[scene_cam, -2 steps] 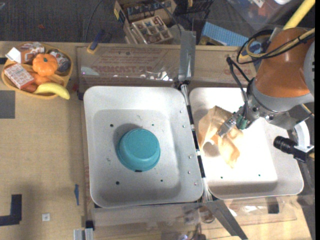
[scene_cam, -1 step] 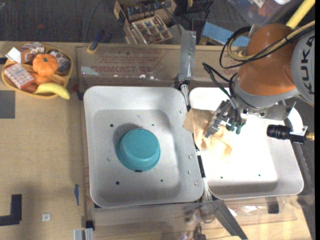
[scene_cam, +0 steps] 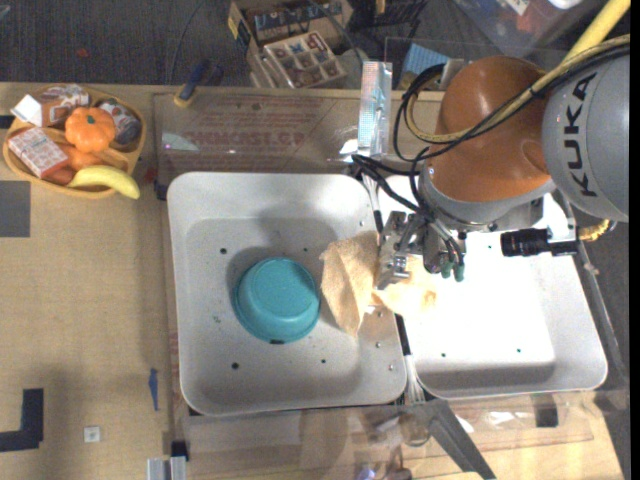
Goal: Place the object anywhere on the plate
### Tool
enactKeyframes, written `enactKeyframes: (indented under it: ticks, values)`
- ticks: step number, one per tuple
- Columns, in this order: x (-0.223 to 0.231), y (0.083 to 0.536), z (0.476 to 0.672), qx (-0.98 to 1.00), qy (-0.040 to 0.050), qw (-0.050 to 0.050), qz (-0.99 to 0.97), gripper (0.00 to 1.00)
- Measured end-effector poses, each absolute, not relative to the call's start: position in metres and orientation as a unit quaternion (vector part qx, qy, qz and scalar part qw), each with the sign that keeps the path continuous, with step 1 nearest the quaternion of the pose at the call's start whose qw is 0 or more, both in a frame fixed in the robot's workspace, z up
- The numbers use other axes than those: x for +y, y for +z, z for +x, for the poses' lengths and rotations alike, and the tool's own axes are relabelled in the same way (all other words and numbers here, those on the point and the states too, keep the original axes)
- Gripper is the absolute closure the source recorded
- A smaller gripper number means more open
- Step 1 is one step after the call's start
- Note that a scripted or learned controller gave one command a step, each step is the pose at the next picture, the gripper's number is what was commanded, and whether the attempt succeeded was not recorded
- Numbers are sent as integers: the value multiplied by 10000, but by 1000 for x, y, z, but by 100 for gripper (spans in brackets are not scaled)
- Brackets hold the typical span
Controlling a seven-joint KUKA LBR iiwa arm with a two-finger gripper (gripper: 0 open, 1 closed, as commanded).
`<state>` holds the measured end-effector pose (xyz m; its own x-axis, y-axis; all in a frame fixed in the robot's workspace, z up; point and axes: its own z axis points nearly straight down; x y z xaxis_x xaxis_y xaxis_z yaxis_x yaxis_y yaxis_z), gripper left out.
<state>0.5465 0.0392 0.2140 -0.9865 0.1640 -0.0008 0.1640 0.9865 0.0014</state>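
Observation:
A teal round plate [scene_cam: 278,298] lies upside-down-looking in the left bin [scene_cam: 200,218], a little left of its middle. A tan crumpled cloth-like object [scene_cam: 347,280] lies just right of the plate and drapes over the divider between the bins, with one corner reaching into the right bin [scene_cam: 520,338]. My gripper [scene_cam: 393,260] hangs right above the object's right part, at the divider, its tip touching or almost touching the tan material. The orange band and grey wrist rise behind it to the upper right.
Outside the bins at the far left stands a wooden bowl [scene_cam: 60,168] with toy fruit and a banana. Black cables [scene_cam: 410,118] loop around the wrist. A clear plastic strip [scene_cam: 375,108] stands at the back edge between the bins.

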Motion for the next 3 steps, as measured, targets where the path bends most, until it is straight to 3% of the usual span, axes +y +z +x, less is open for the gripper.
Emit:
enactKeyframes:
  ticks: [3]
  values:
    - [196,229,533,10000,15,29,3,100]
